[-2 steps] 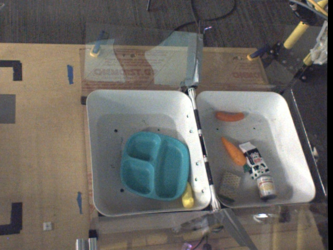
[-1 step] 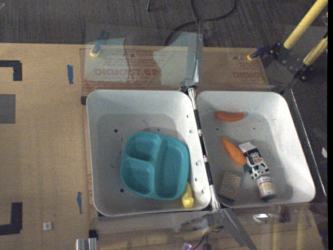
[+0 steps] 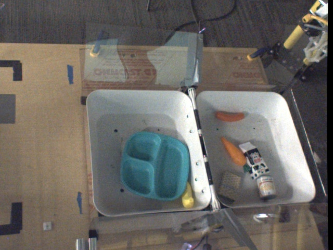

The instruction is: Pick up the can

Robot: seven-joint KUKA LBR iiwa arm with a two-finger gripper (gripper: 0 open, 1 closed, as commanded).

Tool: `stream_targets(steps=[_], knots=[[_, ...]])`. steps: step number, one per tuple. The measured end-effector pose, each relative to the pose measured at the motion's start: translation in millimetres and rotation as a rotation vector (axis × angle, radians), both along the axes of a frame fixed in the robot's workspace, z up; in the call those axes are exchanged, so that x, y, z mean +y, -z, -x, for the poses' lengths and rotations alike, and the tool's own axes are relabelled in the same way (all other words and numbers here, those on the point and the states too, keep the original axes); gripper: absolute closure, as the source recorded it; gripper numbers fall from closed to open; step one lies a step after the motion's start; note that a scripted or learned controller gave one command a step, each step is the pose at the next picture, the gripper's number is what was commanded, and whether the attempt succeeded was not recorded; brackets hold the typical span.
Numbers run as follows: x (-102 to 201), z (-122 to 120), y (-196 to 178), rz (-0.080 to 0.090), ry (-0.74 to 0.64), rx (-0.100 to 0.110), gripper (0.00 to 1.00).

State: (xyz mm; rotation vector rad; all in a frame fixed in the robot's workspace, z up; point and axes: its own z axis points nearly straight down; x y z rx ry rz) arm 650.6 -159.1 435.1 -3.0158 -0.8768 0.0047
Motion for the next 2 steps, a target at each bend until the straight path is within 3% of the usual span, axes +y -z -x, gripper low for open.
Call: stream_targets(steps=[1, 2], knots=[[126, -5, 0, -0.001, -0.254, 0.000, 1.00], [260, 1, 0, -0.001, -0.269, -0.003, 1.00]])
